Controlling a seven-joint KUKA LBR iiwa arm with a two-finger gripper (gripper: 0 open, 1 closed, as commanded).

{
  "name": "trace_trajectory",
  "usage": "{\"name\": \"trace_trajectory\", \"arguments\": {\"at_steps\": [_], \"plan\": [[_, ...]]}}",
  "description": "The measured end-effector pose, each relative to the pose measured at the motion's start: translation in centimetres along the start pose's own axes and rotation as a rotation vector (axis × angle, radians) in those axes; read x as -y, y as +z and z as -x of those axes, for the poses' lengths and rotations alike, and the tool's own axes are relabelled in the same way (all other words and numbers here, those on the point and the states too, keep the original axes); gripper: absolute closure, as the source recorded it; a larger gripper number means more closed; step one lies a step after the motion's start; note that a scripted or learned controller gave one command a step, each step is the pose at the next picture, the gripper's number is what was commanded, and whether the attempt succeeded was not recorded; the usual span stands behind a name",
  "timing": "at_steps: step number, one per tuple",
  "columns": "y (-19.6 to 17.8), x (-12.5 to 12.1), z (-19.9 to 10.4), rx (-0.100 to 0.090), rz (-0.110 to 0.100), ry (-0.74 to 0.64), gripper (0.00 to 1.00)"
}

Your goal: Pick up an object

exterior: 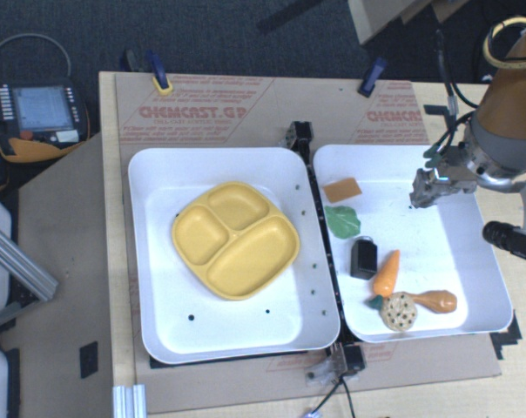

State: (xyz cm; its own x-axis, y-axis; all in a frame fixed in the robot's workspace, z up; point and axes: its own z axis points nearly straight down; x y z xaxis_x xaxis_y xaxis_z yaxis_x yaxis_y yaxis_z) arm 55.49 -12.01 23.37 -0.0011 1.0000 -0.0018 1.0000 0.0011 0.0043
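The claw (422, 192) hangs over the right bin's (472, 259) far right part; whether it is open or closed cannot be told. Toward the bin's near edge lie a carrot (387, 273), black block (363, 258) and drumstick (435, 301). A yellow tray (235, 238) fills the left bin (158, 259).

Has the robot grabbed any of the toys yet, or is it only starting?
Only starting, it seems. Nothing looks picked up: the carrot, the green piece, the black block and the orange slice all lie in the right bin. The gripper hangs over that bin's upper right part, apart from the toys. Left to do: reach one, grip it, lift.
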Motion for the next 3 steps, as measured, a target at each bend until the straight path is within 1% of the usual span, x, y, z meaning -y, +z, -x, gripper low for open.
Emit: {"name": "trace_trajectory", "arguments": {"at_steps": [1, 2, 3], "plan": [[1.2, -0.8, -5.6, -0.003, -0.007, -0.004, 1.0], [2.1, -1.4, -11.1, -0.004, -0.008, -0.005, 1.0], [0.8, -2.1, -16.2, -0.003, -0.001, -0.005, 1.0]]}}
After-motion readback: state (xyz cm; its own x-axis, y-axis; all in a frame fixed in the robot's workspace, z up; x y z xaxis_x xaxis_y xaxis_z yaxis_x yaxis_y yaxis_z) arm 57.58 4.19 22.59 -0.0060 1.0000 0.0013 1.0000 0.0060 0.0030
